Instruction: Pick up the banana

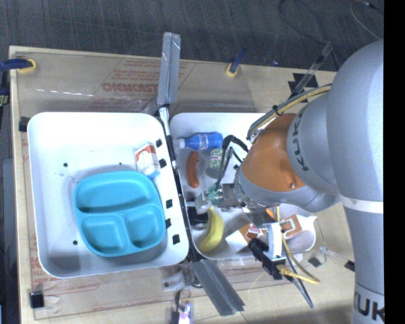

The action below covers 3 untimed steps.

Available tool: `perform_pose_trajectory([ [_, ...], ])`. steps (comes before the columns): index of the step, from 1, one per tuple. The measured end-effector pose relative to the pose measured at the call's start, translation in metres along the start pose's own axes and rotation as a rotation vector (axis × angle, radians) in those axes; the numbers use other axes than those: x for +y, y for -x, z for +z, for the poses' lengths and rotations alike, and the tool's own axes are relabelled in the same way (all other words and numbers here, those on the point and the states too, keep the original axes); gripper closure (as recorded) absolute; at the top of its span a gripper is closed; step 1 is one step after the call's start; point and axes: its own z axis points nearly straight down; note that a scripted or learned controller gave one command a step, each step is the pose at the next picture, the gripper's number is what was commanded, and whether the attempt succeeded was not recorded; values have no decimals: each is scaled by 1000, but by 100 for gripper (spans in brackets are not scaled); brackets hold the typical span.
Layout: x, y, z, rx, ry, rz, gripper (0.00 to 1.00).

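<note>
Hand [212, 196] of mine hangs low in the right bin [189, 123], just above the banana [213, 231], which lies near the bin's front edge; its grip state I cannot tell.

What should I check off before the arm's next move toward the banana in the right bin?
1. Banana in sight, near the right bin's front left corner: ok.
2. Banana free of the gripper: cannot tell; the wrist hides the fingers.
3. Gripper above the banana: ok, roughly, just behind it.
4. Nearby clutter: not ok; an orange item and a water bottle lie close behind.
5. Blue tray stays in the left bin: ok.
</note>
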Motion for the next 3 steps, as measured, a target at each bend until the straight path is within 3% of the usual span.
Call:
perform_pose_trajectory([
  [1, -1, -4, -1, -14, 5, -3, 0],
  [2, 3, 0, -2, -22, 16, -246, 0],
  [3, 4, 4, -2, -15, 13, -594, 0],
])
